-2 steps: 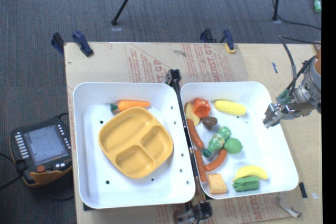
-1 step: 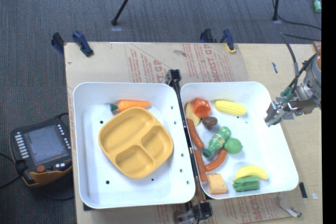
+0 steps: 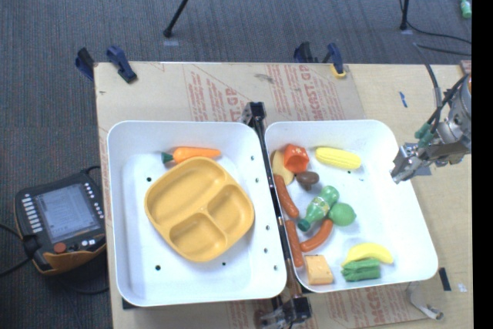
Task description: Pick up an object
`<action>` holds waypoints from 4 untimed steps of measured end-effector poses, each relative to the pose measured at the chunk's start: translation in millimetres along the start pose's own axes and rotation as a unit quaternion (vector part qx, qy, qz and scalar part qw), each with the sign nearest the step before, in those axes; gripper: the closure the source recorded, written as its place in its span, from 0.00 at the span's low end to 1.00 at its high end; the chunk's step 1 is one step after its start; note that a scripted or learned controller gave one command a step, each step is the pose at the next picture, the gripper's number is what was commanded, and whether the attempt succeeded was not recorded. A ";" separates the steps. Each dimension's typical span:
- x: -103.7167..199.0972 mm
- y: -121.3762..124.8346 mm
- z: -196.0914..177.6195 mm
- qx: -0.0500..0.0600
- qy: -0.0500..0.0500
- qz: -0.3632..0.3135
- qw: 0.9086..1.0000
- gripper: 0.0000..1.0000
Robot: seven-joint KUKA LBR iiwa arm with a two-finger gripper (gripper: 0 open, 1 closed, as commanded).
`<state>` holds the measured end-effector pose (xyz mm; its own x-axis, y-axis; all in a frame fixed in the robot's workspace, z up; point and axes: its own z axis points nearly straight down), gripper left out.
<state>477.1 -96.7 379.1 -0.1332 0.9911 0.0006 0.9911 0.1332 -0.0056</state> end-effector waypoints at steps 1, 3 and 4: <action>0.4 0.6 -9.4 0.001 0.000 -0.003 1.000 1.00; 1.3 2.1 -28.4 0.002 0.000 -0.010 1.000 1.00; 2.1 3.0 -37.8 0.003 0.000 -0.015 1.000 1.00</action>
